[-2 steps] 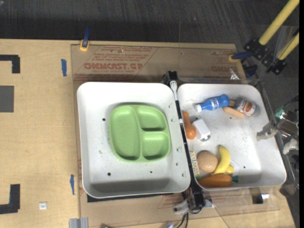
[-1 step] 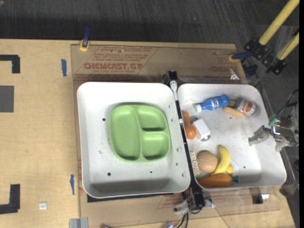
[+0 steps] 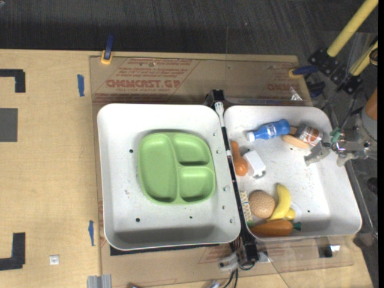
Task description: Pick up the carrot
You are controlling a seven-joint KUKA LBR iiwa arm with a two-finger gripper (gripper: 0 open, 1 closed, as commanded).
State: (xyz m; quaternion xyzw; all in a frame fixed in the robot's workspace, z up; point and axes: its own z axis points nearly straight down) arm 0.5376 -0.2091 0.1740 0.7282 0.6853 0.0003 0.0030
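Note:
The carrot, orange with a green stub at its right end, lies along the near wall of the right bin. It rests just below a yellow banana and a tan round item. A second orange elongated piece leans against that bin's left wall. My gripper hangs over the bin's right side, near its far right corner. It is well away from the carrot and holds nothing that I can see.
A blue bottle, a small can and a white block lie in the right bin's far half. The left bin holds a green divided plate. A yellow pole stands at the far right.

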